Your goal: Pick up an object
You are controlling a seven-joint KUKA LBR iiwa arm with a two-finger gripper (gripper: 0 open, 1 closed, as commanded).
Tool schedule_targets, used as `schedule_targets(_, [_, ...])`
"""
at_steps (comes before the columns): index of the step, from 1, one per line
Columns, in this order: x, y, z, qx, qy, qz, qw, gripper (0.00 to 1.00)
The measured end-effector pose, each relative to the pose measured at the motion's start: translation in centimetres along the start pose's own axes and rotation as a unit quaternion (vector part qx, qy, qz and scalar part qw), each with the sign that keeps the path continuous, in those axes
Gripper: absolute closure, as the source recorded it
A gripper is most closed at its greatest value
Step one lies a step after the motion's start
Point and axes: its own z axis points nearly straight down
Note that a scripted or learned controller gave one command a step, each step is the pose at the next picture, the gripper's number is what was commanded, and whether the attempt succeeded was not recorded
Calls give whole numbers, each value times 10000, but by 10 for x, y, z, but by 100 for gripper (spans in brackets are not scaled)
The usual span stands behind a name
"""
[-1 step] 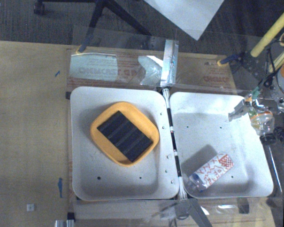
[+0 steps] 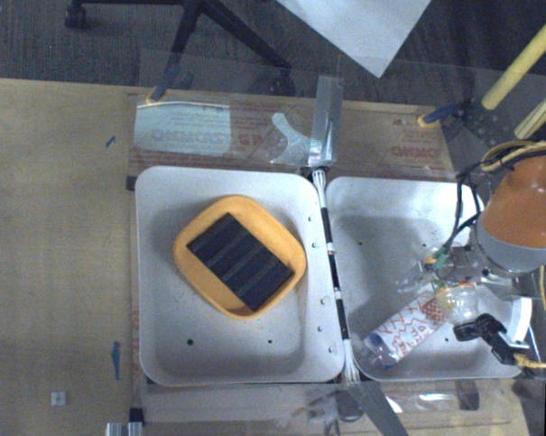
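A yellow-orange rounded block with a black ridged top [image 2: 239, 256] lies in the middle of the left bin [image 2: 159, 343]. In the right bin [image 2: 372, 226] a clear tube with a red-and-white patterned wrap [image 2: 405, 332] lies slantwise near the front wall. Its upper end reaches up under the wrist. My gripper [image 2: 449, 276] hangs over the right side of the right bin, just above that end of the tube. Beside it is a small clear, crinkled thing with green bits [image 2: 431, 262]. The wrist hides the gripper's lower part.
The grey arm with its orange band [image 2: 519, 219] covers the right bin's far right side. A metal divider strip [image 2: 332, 269] runs between the two bins. Brown cardboard and clear tape [image 2: 258, 135] lie behind the bins.
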Motion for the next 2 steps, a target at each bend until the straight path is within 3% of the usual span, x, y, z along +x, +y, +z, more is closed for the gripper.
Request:
schedule_targets(1, [-32, 14, -6, -20, -15, -820, 9966, 0])
schedule_targets(2, [-54, 53, 11, -15, 26, -617, 9981, 0])
